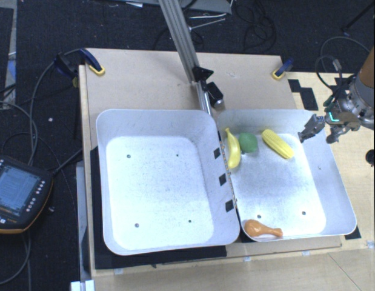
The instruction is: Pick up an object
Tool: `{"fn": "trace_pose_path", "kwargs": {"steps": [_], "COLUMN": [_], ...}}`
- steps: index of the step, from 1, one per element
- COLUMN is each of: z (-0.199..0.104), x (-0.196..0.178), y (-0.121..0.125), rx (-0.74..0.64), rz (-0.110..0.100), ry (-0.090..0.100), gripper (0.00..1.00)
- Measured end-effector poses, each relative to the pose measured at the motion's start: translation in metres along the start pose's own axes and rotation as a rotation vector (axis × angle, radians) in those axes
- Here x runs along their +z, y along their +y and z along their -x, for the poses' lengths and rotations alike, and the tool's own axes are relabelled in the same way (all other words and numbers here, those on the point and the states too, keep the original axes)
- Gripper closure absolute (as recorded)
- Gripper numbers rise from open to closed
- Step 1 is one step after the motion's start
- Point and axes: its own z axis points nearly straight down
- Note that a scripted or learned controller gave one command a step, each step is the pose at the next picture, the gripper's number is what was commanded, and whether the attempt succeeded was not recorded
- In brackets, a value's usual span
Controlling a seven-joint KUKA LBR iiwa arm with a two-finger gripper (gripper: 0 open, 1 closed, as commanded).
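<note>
Overhead, a pale wooden bench [151, 80] carries two shallow white bins side by side, ringed by dark carpeted floor strewn with black cables. A grey aluminium pole [181, 35] slants down from the top of the view to the seam between the bins, and yellow-handled clamps [93, 65] grip the bench's far corners. A handheld control pendant with a lit screen [14, 190] lies on the floor at the left. The left white plastic bin [114, 126] holds nothing that can be made out. The right white plastic bin [332, 187] holds four toy items: a yellow plastic banana [233, 152] against its left wall, a green rounded toy [248, 142] touching the banana, a yellow corn cob [277, 143] just beside them near the far wall, and an orange drumstick-shaped toy [263, 228] at the near rim. The grey arm enters from the right, its two-finger gripper [321, 131] poised over the right bin's far right edge, fingers spread apart with nothing between them, well apart from the corn cob.
</note>
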Motion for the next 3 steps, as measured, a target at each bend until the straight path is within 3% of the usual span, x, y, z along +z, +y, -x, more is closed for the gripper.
{"fn": "trace_pose_path", "kwargs": {"steps": [1, 3], "z": [0.0, -0.003], "x": [0.0, 0.107], "y": [0.0, -0.015], "rx": [0.0, 0.0], "rz": [0.0, -0.005], "ry": [0.0, 0.001], "gripper": [0.0, 0.0]}}
